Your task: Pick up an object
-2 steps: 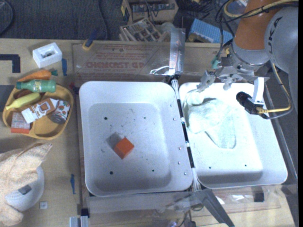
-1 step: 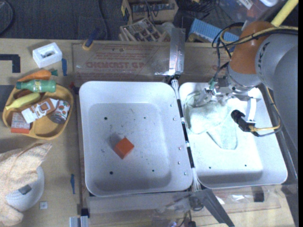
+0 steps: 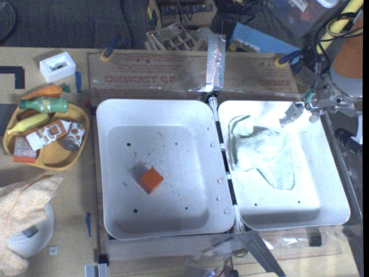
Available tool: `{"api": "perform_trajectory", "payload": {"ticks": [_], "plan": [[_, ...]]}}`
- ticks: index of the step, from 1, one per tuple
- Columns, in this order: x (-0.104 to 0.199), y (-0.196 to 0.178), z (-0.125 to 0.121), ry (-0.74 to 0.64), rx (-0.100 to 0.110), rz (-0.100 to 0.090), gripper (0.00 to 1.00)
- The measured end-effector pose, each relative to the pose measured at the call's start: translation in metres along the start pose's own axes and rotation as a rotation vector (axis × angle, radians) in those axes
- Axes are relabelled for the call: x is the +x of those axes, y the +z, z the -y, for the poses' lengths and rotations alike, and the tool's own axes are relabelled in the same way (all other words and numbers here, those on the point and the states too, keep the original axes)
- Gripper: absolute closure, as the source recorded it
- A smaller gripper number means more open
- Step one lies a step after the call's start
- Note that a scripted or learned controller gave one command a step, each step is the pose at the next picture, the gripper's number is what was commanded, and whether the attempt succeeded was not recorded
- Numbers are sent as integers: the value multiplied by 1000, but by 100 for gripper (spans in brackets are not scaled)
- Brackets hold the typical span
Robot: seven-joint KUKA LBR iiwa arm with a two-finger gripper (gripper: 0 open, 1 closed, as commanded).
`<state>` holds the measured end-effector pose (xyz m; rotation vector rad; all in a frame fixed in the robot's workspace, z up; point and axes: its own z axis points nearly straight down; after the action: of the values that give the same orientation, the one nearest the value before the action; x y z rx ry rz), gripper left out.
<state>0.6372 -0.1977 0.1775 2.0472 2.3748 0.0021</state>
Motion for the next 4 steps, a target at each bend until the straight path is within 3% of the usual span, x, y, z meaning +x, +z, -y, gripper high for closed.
{"api": "perform_trajectory", "payload": {"ticks": [1,2,3,4], "plan": [[49,88,-11,-23,-3,0,0],[49,-21,-5,82,2,-1,0],[83,70,3,22,5,-3,0],[130,-9,22,-2,3,-3,0]]}}
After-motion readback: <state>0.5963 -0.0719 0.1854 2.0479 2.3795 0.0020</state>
